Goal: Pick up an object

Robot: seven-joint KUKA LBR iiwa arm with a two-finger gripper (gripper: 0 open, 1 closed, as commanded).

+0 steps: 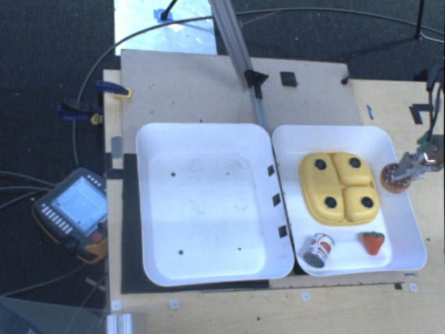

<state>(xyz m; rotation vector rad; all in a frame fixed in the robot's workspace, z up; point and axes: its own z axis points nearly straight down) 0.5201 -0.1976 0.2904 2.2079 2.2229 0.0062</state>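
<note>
The right bin [400, 252] holds a yellow four-lobed block [339, 187] with black dots, a small red and white can [318, 249] lying on its side, and a red strawberry [373, 242]. A brown doughnut-like ring [394, 178] sits at the bin's right rim. My gripper [411, 166] reaches in from the right edge, its tip right at that ring. Whether the ring is gripped or only touched is too small to tell.
The left bin [149, 186] stands beside the right one, joined by black clips [277, 200]. A slanted metal pole [233, 33] crosses the board behind the bins. A teach pendant [73, 211] lies off the bench at the left.
</note>
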